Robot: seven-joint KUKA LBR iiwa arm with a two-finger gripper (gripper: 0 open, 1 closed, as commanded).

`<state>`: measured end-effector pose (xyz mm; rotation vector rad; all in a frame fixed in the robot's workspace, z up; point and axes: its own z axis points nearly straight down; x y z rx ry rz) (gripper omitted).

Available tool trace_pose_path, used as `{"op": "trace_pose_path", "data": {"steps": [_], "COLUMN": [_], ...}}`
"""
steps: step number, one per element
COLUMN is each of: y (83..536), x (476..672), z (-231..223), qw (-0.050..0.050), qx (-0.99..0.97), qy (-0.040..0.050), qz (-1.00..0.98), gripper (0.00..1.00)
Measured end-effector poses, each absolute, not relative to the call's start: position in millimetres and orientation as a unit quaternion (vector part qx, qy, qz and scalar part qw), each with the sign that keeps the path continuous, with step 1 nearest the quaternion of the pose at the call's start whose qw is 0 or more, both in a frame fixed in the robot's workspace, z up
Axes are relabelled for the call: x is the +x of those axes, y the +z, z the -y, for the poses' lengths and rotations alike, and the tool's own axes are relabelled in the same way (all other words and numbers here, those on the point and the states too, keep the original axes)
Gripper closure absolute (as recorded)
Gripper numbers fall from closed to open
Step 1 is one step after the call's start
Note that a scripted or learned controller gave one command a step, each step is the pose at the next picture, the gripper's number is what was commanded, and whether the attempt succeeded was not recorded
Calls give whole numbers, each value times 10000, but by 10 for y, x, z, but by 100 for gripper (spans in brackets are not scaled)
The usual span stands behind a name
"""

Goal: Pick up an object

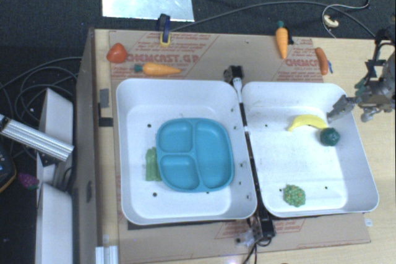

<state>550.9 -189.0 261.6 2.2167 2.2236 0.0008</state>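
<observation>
The table (204,49) carries two white bins side by side. The left bin (133,102) holds a blue divided plate (193,153) with a green piece (151,165) just beside its left edge. The right bin (272,99) holds a yellow banana (307,123), a dark green ball (329,136) just beside it, and a green knobbly lump (294,195) near the front wall. The jaws (341,107) hover over the right bin's far right rim, near the banana; whether they are spread or pressed together cannot be told.

Legible print: cardboard only.
Cardboard sheet (185,46) under the bins is showing red lettering, roughly "CHEMCAST GP"; the rest is too blurred to read.
</observation>
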Motion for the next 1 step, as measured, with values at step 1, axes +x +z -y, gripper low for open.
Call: {"op": "trace_pose_path", "data": {"steps": [1], "y": [1580], "x": [6333], "z": [1780], "qw": [-13], "qx": [7056], "qy": [-4], "qz": [-7086], "gripper": [0]}}
